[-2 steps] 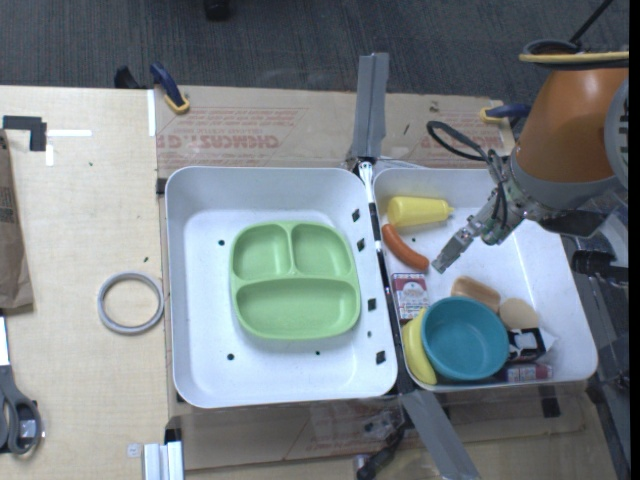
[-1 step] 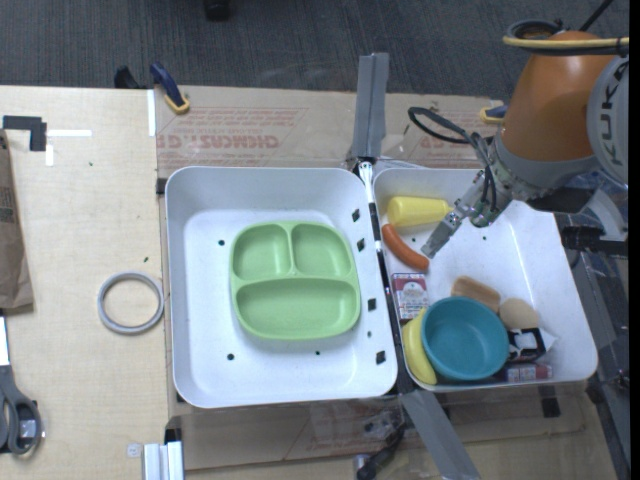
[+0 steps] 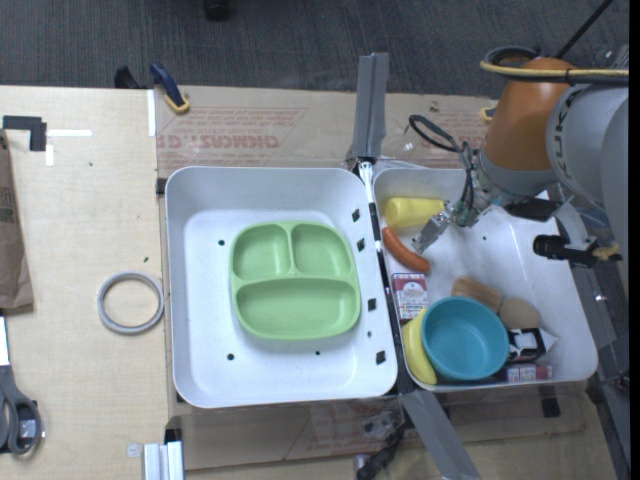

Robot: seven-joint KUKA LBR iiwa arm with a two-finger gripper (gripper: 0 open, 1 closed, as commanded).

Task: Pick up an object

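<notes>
The left bin is occupied by a green divided plate, while a blue bowl, a yellow object and an orange sausage-shaped object are held in the right bin. The claw is seen low beside the yellow object, just above the orange one; whether anything is gripped cannot be told.

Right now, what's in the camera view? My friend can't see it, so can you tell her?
A grey robot arm reaches into the right bin, its gripper above a yellow object and an orange sausage shape. A blue bowl sits nearby; the left bin holds a green divided plate.
</notes>
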